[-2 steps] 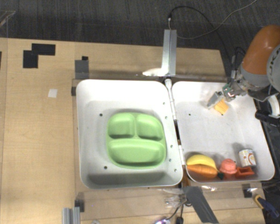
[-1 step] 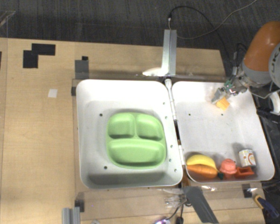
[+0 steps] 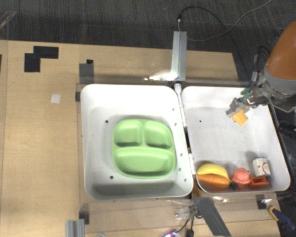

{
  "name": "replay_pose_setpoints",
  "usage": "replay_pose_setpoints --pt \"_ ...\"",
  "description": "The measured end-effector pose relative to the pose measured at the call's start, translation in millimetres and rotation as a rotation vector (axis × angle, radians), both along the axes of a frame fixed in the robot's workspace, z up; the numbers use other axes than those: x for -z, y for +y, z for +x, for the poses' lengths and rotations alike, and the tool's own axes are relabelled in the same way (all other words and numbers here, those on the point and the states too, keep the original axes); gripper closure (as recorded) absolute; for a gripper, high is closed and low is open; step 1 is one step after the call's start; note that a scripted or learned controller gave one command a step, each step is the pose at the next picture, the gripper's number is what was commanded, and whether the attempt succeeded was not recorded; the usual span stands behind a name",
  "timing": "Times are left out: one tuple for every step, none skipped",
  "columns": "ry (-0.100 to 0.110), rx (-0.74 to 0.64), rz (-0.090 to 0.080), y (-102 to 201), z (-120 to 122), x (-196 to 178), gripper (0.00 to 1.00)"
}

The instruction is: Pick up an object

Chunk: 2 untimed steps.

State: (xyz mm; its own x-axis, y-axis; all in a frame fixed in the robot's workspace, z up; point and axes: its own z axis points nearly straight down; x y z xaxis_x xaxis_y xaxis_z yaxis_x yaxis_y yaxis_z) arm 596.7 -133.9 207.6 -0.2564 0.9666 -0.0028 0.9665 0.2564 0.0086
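- in the right bin [image 3: 266, 147], toward its far edge and right wall, the gripper [image 3: 239, 108] hangs just over a small orange block [image 3: 241, 117].
- the block sits right at the fingertips, but whether the fingers are spread, pressed together or pinching it i cannot tell; the metal there is too small and blurred.
- whether the block rests on the bin floor or is lifted clear is also unclear.
- along the near edge of the same bin lie a banana [image 3: 212, 170] on top of an orange carrot-like toy [image 3: 214, 180], a pink toy [image 3: 241, 177], a small red piece [image 3: 259, 182] and a white can [image 3: 261, 167], all well apart from the gripper.
- the left bin [image 3: 96, 132] holds a green divided plate [image 3: 143, 147] at its middle.
- my judgement: the step in hand is the grasp itself, at the orange block.
- the next move calls for a firm close on the block, then a straight lift, watching that the block rises with the fingers.
- the block is small and near the wall, so it could slip out.
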Motion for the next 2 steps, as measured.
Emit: replay_pose_setpoints --pt "0.005 -0.106 0.000 -0.1 -21.4 60.4 1.00" --pt "0.002 0.052 0.001 46.4 -13.9 -10.3 1.00"
